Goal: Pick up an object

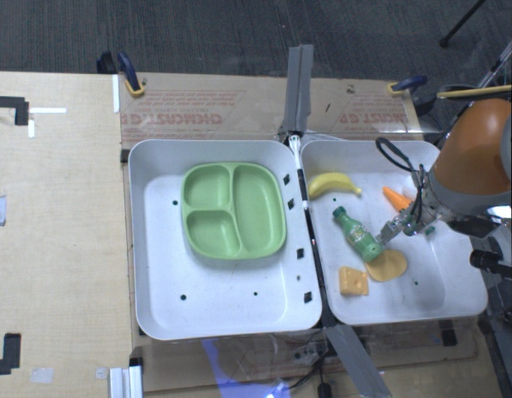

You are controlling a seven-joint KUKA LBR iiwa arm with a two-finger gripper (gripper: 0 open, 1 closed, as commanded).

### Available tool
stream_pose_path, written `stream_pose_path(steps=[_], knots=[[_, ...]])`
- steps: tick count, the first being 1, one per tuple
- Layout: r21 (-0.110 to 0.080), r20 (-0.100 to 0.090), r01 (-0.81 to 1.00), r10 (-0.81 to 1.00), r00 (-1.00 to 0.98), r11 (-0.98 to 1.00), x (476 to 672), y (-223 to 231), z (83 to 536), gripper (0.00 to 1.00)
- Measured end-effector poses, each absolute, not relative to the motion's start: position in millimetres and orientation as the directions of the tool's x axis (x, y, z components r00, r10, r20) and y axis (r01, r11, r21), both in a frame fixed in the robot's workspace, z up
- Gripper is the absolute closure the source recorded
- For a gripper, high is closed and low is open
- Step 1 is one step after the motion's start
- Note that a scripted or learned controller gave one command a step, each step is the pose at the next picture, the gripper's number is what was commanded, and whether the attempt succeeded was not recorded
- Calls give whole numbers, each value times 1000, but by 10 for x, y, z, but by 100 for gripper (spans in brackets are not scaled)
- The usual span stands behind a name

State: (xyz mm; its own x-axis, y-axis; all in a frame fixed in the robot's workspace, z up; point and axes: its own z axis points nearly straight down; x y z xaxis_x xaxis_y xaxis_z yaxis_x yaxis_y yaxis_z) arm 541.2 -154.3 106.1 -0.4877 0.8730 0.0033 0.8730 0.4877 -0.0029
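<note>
target: green bottle (358,235) lying on its side, mid right bin (455,301), cap toward the banana (333,185)
gripper (387,234): low at the bottle's base end, angled in for a side grab; grip state can't tell
neighbours: flat tan disc (389,264) touching base, cheese wedge (353,281), carrot (396,197) part-hidden by wrist
left bin (156,305): green divided plate (234,211)

Robotics lab bench, not home or kitchen. Plywood bench top (56,247) seen at left, marked with black tape corners (11,110). Cardboard sheet (206,110) held at upper centre by blue clamps (127,73). Two white bins (156,305) set side by side at centre, toy food laid inside. Grey arm with orange band (480,139) seen at right. Dark carpet (239,15) along top; tripod leg (480,11) at upper right; cables (305,367) at bottom.
</note>
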Motion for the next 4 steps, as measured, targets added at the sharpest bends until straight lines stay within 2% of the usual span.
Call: stream_pose_path(steps=[1, 2, 3, 4], knots=[[-2, 1, 935, 935, -355, 355, 6551, -1714, 893, 100], [-3, 2, 948, 948, -320, 320, 6431, -1863, 891, 100], [-2, 0, 968, 968, -253, 253, 6589, -1305, 893, 100], [-4, 0, 984, 984, -180, 180, 6327, -889, 1887, 100]])
